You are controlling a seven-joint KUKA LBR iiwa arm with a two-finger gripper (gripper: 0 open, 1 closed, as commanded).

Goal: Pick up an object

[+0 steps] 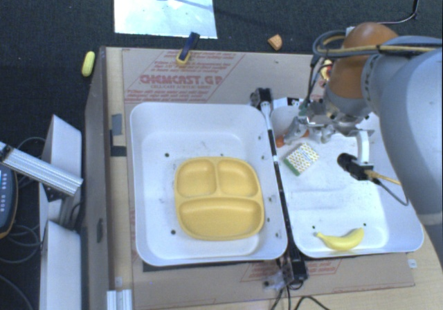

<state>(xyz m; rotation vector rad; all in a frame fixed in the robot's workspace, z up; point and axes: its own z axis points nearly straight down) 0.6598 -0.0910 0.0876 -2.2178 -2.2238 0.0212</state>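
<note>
1. The banana lies closest to me, flat against the near wall of the right bin. It is loose and alone, so a grab there would be free of clutter, though the wall crowds one side of it.
2. The packet, a small speckled square, lies tilted on the floor at the far left of the same bin, near the divider. It is well apart from the banana.
3. A small orange scrap sits right against the divider, beside the packet. It is too small for me to name.
4. The left bin holds a yellow sectioned plate, lying flat in the middle and far from the arm.
5. The arm comes in from the right and bends down over the far end of the right bin, wrist pointing downward.
6. The claw hangs just beyond the packet, close to the back wall. I judge the packet to be the likeliest target, being nearest.
7. I cannot tell whether the claw is open or closed, and I see nothing gripped in it.
</note>
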